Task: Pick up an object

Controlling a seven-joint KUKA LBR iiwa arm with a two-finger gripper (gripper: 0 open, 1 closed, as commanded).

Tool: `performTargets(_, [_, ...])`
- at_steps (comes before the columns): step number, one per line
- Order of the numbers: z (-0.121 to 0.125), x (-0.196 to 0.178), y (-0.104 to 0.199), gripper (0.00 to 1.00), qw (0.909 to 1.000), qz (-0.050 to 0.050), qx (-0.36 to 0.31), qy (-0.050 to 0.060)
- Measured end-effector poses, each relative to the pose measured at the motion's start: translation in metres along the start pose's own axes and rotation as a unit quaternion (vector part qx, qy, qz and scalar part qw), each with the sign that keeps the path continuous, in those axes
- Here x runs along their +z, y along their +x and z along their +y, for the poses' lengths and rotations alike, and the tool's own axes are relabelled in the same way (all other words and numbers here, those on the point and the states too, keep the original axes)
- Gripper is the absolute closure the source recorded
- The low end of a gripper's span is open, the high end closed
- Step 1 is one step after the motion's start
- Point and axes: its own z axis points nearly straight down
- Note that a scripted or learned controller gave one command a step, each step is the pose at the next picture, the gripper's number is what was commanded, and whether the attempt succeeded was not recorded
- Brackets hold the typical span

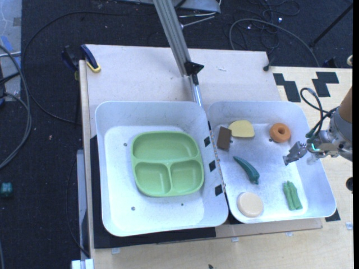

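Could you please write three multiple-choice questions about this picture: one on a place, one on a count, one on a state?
1. Where is the green tray?
A. In the left bin
B. In the right bin
C. On the floor

2. How many compartments does the green tray have?
A. One
B. Three
C. Five

3. Where does the gripper stand?
A. Inside the green tray
B. Over the right bin's right side, touching no object
C. Pressed on the orange ring

Answers:
1. A, it lies in the left bin.
2. B, one long and two small ones.
3. B, it is over the right bin, apart from the orange ring.
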Motion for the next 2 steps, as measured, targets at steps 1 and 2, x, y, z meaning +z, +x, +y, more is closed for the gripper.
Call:
performTargets(1, [0.001,-0.001,0.0,0.0,1.0,0.0,0.0,-0.002])
performTargets(2, [-0.008,0.046,-0.001,0.0,1.0,0.0,0.001,0.001])
